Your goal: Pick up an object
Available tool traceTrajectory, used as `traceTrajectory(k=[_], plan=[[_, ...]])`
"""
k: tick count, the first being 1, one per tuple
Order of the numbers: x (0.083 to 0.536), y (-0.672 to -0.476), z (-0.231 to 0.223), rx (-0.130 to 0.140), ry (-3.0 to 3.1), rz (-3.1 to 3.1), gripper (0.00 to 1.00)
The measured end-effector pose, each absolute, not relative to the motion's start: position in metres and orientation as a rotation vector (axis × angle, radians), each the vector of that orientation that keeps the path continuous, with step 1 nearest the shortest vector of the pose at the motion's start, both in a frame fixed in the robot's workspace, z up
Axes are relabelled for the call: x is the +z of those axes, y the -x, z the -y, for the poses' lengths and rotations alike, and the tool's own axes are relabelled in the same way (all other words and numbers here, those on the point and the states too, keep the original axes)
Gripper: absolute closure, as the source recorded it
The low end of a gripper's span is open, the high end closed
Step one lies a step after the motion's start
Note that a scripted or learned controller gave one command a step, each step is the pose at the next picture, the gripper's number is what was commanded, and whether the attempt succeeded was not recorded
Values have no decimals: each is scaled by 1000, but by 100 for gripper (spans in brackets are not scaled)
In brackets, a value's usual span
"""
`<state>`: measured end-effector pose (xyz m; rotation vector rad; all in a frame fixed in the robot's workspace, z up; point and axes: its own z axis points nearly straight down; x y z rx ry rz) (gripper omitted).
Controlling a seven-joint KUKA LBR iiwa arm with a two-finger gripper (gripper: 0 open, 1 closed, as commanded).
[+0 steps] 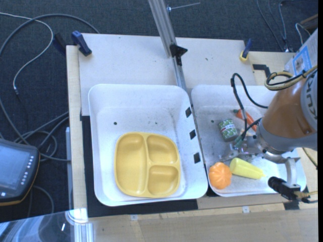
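The gripper hung in the right bin; its grasp could not be determined. A yellow corn cob lay just below it, an orange fruit lower left, a green can above.

No readable text showing; blue-white label on arm at right edge is blurring out, illegible.

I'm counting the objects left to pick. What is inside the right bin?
The right bin holds an orange round fruit, a yellow corn-like piece, a green-labelled can and part of an orange carrot-like item. The arm covers the bin's right side, so anything beneath it is hidden.
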<state>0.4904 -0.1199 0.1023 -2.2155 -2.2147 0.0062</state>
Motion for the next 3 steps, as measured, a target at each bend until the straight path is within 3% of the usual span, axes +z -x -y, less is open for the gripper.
traceTrajectory(k=[1, 2, 3], plan=[[92, -490, 119, 2, 2217, 2217, 0], [103, -491, 119, -2, 2219, 2219, 100], [149, -485, 120, -4, 2224, 2225, 100]])
